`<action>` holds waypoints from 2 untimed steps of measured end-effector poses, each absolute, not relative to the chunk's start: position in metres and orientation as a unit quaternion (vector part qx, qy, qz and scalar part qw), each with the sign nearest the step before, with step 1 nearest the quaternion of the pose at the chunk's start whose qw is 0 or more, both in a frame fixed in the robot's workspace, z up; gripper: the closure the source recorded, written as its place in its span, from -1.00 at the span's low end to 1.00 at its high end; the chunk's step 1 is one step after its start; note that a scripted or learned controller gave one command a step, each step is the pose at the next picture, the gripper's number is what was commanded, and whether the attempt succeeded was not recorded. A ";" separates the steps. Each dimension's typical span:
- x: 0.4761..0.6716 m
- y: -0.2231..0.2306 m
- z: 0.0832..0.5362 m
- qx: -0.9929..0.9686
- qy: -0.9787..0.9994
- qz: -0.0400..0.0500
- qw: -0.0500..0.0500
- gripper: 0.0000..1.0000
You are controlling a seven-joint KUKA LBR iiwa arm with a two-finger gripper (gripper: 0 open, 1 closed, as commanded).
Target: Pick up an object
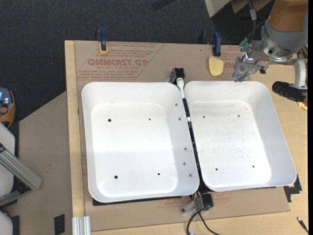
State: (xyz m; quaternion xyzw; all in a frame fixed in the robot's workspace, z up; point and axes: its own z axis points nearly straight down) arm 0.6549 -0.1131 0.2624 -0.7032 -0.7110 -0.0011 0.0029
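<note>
Nearest the lens, at the lower edge, a small black clamp with a trailing cable (203,202) sits at the seam where the two bins meet. Up at the far side lies the one loose thing — a small pale yellow object (215,65) on the brown board (127,62), just beyond the far rim of the right bin (239,136) and right below a blue clamp (216,43). It rests flat on the board, outside both bins, a little to the tool's left as the view shows it, near but apart from it.

The tool (243,71) hangs over the far rim of the right bin, under the grey wrist and the orange band (289,13) of the arm. Nothing lies between its fingers; whether they stand wide or narrow I cannot tell, as the metal parts blur together there.

Further left of the tool, the left bin (132,141) lies side by side with the right one, a black strip (188,126) running down the seam between them. A second blue clamp with a yellow foot (102,40) grips the board's far edge, well left of the tool. Board and bins rest on the table (49,131).
</note>
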 end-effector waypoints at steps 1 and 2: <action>0.664 -0.156 0.377 -0.708 -0.706 -0.003 -0.008 1.00; 0.639 -0.128 0.376 -0.706 -0.708 0.000 0.001 1.00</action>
